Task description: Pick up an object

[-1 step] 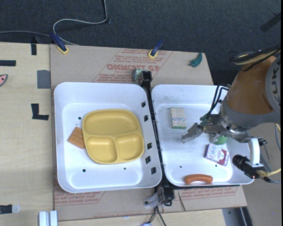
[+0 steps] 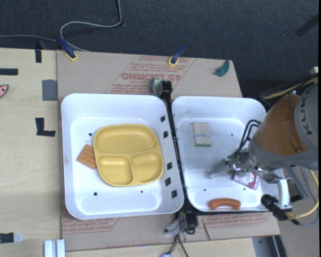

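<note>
the arm [image 2: 289,130] reaches in from the right over the right bin [image 2: 219,105], its gripper [image 2: 231,167] low over the bin floor near the front right part. whether the gripper is open or closed cannot be told at this angle, and nothing can be made out held by it. just beside the gripper, to its right, lies a small white and dark red packet [image 2: 247,180]. an orange sausage-shaped toy [image 2: 224,203] rests near the bin's front wall, and a small pale patterned block [image 2: 201,134] lies toward the back, well apart from the gripper. the left bin [image 2: 75,143] holds a yellow divided plate [image 2: 129,154] with a tan cracker-like piece [image 2: 86,156] touching its left edge
</note>
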Available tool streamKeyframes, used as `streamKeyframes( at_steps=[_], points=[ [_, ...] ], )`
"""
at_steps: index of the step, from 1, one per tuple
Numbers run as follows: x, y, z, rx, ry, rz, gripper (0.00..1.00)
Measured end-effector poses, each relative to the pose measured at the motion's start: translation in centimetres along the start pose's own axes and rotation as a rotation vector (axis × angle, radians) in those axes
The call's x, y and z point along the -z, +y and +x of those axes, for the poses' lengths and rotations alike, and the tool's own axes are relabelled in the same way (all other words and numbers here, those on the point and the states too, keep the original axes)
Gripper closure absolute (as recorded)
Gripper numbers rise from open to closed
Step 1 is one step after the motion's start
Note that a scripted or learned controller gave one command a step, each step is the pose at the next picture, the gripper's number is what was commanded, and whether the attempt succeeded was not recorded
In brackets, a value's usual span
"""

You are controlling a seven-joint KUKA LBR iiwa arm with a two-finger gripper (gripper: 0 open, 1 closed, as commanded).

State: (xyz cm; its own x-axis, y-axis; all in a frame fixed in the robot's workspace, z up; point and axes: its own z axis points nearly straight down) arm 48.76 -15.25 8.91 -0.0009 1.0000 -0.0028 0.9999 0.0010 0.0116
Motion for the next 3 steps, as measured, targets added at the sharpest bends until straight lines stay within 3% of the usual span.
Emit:
streamKeyframes(
  at_steps=[1, 2, 3],
  points=[
    [0.96, 0.07, -0.10, -0.001, -0.003, -0.003, 1.00],
    [0.95, 0.05, -0.08, -0.001, -0.003, -0.003, 0.00],
    [1.87, 0.07, -0.01, -0.001, -0.001, -0.002, 1.00]
  ],
)
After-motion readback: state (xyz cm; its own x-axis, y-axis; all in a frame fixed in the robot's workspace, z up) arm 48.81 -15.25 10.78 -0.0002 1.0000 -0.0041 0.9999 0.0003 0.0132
